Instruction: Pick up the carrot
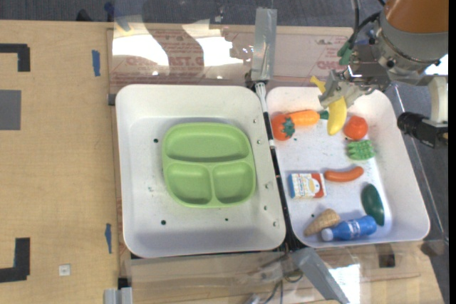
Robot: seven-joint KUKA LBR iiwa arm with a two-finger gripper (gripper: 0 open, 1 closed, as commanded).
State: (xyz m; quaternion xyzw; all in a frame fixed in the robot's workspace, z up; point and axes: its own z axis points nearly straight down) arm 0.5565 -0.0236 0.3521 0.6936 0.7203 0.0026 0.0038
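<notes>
Orange and tapered, the carrot [302, 118] lies near the top left corner of the right bin [410, 185], touching a strawberry [283, 127] at its left end and just beside a banana [335, 115] on its right. The tool [340, 90] hangs above the banana near the bin's top rim; whether it is wide or narrow I cannot tell. A green divided plate [209, 163] sits in the left bin [135, 160].
</notes>
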